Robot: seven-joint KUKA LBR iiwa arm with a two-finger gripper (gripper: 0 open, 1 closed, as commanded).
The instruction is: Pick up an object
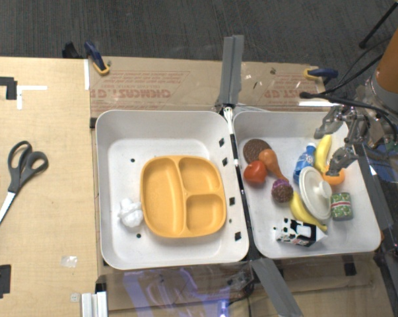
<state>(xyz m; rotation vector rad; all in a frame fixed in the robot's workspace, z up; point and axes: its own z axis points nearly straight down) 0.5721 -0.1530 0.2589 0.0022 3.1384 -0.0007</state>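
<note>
**Bench status: end effector above the right bin's far right corner**

On the worktop [47, 243], at far left, a pair of scissors [17, 177] lies with its black handles toward the back and its blades angled to the front left.

The left bin [106, 243] contains a crumpled white object [129, 211] just beside a yellow divided plate [183, 195]. The plate has three compartments.

The right bin [357, 243] contains the loose objects. From left: a brown disc [255, 149], a red tomato-like ball [255, 172], an orange-brown pear-shaped item [272, 162] with its long axis running from back left to front right, a dark purple ball [282, 190], and a black-and-white carton [296, 233] near the front wall. Further right, a blue object [305, 162], a white round lid [315, 191] and a yellow banana [305, 211] are touching. A second banana [324, 152] stands nearly along the front-back line. A small orange piece [333, 176] and a green can [341, 205] lie at the right.

The end effector [340, 137] hangs over the second banana, fingers pointing down and left. The fingers are spread apart, with nothing visibly between them. The arm [391, 71] enters from the upper right.
</note>
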